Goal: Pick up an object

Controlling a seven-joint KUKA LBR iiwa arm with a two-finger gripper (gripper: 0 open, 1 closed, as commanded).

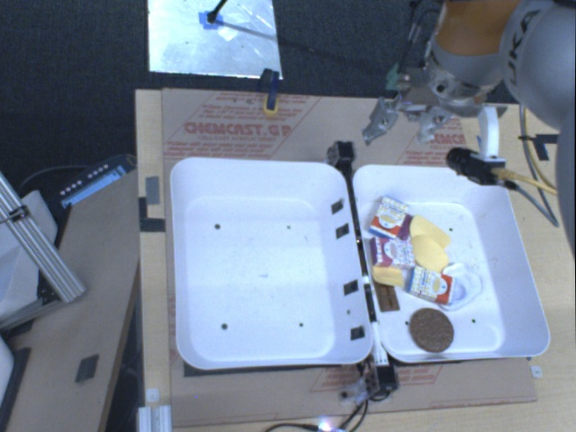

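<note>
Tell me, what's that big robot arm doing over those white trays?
The gripper hangs above the far edge of the right bin, with its fingers spread and nothing between them. It is meant to pick something up. In that bin lie small snack packets, a yellow piece and a round brown disc. The left bin sits right beside it. Nothing has been lifted yet.

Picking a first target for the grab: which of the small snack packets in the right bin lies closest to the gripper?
The orange-and-white packet at the pile's far left corner, nearest the gripper. The other packets lie closer to the bin's front.
</note>
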